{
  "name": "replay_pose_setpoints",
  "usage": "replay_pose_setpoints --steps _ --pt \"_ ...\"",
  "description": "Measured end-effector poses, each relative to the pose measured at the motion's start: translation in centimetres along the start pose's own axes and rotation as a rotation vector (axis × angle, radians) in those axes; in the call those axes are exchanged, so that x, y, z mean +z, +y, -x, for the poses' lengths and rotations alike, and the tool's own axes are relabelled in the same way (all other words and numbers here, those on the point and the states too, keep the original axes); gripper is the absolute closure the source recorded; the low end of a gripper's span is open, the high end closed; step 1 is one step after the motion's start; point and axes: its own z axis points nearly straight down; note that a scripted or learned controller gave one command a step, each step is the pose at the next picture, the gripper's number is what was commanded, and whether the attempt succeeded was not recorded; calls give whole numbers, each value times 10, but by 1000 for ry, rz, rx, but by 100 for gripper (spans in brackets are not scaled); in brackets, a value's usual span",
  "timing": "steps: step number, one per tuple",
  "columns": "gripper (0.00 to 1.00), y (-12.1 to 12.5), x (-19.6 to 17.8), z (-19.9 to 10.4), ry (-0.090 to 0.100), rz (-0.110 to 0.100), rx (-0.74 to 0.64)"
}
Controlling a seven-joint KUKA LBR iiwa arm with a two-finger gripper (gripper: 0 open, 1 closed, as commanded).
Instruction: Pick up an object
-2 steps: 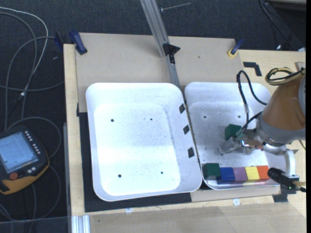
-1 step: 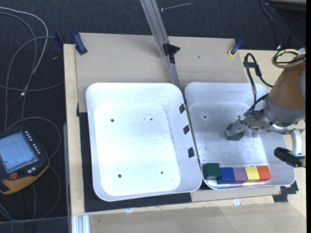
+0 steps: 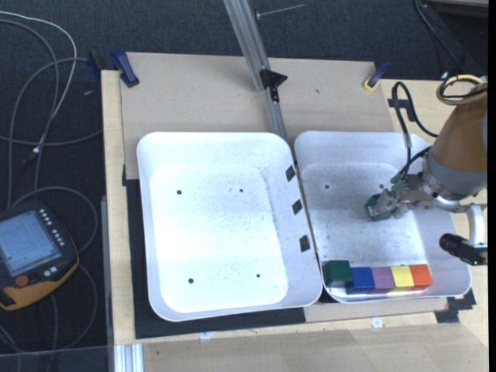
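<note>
Tool (image 3: 381, 206) low in right bin (image 3: 349, 149), coloured blocks (image 3: 377, 276) near

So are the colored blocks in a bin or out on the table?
In. The colored blocks sit in a row along the near edge of the right bin, inside its rim.

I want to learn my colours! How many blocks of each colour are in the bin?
In the right bin, near edge:
Green block: 1
Blue block: 1
Purple block: 1
Yellow block: 1
Orange block: 1
Total: 5
</note>
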Motion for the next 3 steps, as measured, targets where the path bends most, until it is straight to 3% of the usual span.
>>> replay_pose_setpoints --steps 1,2,3 --pt "100 16 0 -79 5 -4 -7" --pt "100 -12 -94 -159 3 3 -8" --pt "100 3 -88 -238 4 -3 -8"
